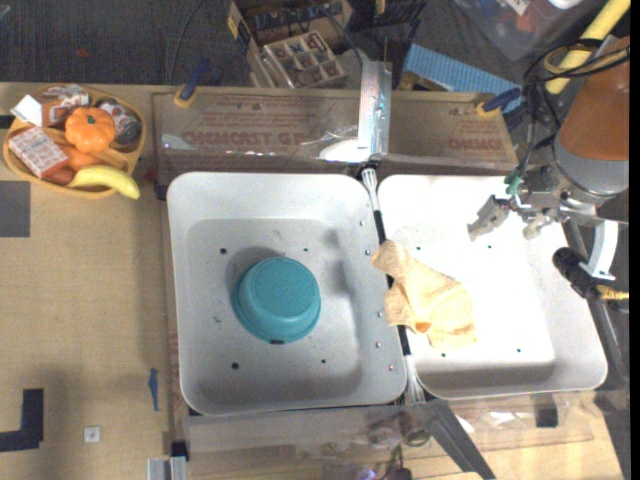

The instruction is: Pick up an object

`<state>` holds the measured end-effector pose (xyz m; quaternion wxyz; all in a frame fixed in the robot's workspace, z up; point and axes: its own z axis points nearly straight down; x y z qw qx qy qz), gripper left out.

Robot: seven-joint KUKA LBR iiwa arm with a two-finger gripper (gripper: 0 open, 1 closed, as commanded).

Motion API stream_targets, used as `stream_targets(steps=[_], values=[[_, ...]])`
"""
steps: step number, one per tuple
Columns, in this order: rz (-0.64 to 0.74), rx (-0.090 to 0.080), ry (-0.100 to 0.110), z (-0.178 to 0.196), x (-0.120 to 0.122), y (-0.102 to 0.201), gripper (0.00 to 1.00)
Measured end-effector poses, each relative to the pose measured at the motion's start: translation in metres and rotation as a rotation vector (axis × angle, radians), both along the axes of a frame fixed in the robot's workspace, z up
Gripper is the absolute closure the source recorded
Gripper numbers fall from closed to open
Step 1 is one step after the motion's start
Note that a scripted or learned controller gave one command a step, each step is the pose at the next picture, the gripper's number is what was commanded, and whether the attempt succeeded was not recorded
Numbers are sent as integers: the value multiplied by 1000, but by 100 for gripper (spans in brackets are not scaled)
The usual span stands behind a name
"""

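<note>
A crumpled yellow cloth lies against the left edge of the right bin, its long axis running diagonally from that edge toward the bin's near right corner. A teal bowl sits upside down mid left bin. The gripper hovers over the right bin's far right corner, jaws spread apart, holding nothing.

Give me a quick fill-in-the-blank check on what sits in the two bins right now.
1. The teal bowl sits upside down in the ____ bin.
2. The crumpled yellow cloth lies across the ____ between the bins, mostly in the right bin.
3. The end effector hovers over the ____ bin, apart from the cloth.

Missing words: left; divide; right
</note>
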<state>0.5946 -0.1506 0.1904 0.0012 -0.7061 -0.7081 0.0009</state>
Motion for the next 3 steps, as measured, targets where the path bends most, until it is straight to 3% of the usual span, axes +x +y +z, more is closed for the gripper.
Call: stream_targets(steps=[1, 2, 3], values=[[-110, -2, -3, 42, 29, -3, 0], [-252, 0, 2, -64, -47, 54, 0], [91, -1, -14, -99, -7, 46, 0]])
